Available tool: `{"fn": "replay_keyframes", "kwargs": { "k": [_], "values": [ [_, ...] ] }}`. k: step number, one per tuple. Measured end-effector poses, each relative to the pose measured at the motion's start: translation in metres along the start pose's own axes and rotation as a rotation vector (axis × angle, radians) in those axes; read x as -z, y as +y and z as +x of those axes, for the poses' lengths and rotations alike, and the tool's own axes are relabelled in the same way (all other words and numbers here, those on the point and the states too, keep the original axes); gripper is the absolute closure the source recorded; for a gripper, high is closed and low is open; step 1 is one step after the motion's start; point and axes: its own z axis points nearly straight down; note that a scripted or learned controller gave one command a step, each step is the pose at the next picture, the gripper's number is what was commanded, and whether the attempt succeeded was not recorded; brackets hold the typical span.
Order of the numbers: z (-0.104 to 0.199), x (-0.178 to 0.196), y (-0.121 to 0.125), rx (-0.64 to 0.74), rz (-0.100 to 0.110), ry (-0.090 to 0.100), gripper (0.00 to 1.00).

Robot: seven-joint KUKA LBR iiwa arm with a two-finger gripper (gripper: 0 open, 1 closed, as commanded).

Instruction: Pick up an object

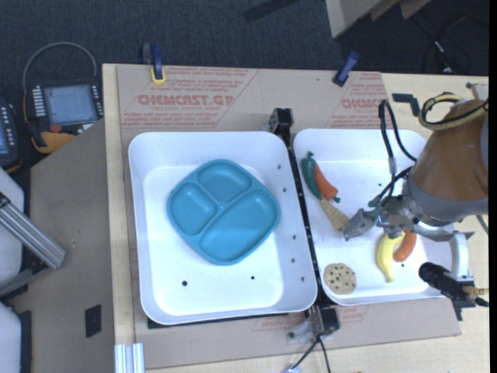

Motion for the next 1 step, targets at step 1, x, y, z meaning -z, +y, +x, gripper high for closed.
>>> {"fn": "replay_keyframes", "kwargs": {
  "k": [1],
  "values": [
    [-0.0018, -0.0626, 0.0030, 0.000, 0.005, 0.001, 0.00]
  ]
}}
